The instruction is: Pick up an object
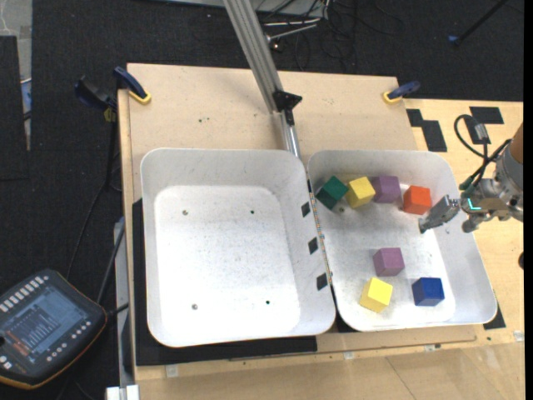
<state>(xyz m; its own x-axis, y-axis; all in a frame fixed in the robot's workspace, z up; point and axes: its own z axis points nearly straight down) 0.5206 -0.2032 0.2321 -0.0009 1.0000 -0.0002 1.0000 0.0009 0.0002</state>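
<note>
Wooden bench (350, 107), arm cut off at right, tool (439, 215) beside orange cube (417, 198), grip state unclear

- The robot's hand (444, 213) is a small grey metal piece with dark, narrow finger parts at its tip.
- Behind the hand sits a rounded silver-grey wrist housing (493, 197), with a small teal-green light glowing on its face.
- A thin black cable (476, 152) loops above the wrist, running up to a small black connector block.
- A sliver of the arm's orange band (518, 144) shows at the frame's right edge.
</note>
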